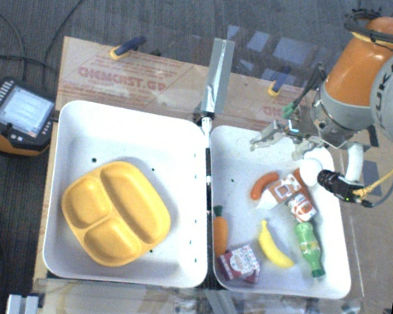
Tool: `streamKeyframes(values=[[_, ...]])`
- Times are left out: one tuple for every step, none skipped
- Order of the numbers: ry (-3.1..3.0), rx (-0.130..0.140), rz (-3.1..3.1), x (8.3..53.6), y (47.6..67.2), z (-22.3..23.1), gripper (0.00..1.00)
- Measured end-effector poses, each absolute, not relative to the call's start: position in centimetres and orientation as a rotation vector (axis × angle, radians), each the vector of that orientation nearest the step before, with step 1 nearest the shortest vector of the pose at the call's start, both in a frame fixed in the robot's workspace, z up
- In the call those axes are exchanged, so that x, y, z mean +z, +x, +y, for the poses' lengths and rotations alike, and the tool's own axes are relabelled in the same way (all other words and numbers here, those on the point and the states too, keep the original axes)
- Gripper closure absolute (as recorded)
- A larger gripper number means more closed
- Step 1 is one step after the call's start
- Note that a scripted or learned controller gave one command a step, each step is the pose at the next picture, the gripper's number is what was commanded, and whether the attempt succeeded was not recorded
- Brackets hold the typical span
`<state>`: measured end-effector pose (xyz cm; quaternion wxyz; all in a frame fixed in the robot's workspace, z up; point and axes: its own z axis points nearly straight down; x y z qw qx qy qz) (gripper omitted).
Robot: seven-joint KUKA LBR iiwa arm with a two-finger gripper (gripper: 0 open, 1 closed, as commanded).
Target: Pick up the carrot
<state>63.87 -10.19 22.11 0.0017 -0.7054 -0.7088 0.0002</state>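
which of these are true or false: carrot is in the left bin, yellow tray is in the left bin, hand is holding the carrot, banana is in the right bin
1. The carrot lies in the left bin. False: it lies in the right bin, against its left wall.
2. The yellow tray sits in the left bin. True.
3. The hand holds the carrot. False: it hangs over the right bin's far edge, apart from the carrot.
4. The banana lies in the right bin. True.

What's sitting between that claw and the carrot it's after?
In the camera view, the claw hangs above the right bin's far end; the carrot lies against its left wall. Between them is bare white bin floor, with a sausage just beside that line.
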Motion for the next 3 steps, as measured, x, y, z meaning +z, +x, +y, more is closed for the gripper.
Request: streamKeyframes(values=[[-2.045, 0.002, -2.382, 18.3, 66.7, 1.5, 0.0], [-1.782, 0.003, -2.586, 18.3, 66.5, 9.6, 0.0], [-1.405, 0.029, -2.784, 8.7, 66.4, 15.0, 0.0]])
